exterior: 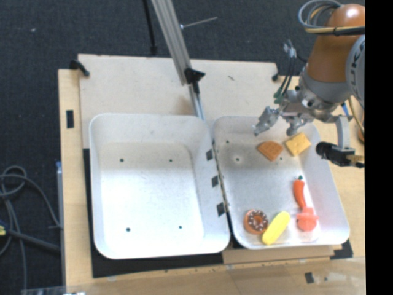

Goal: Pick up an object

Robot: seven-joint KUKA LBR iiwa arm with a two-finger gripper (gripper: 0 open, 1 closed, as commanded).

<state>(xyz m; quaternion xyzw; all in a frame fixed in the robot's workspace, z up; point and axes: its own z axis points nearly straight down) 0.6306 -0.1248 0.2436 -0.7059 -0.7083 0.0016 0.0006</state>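
yellow banana (276,227), frosted donut (255,221), orange carrot (299,195)

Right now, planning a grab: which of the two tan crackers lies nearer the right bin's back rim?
The paler yellow cracker, right of the gripper; the orange-brown one sits farther forward.

A tan bench (73,177) fills most of the frame, standing on dark floor. On it lies a pale board (135,85) at upper centre. A black mat (159,262) shows under the bins' lower edges. Two white bins sit side by side: the left bin (98,165) at centre left, the right bin (334,214) at centre right, their inner rims touching.
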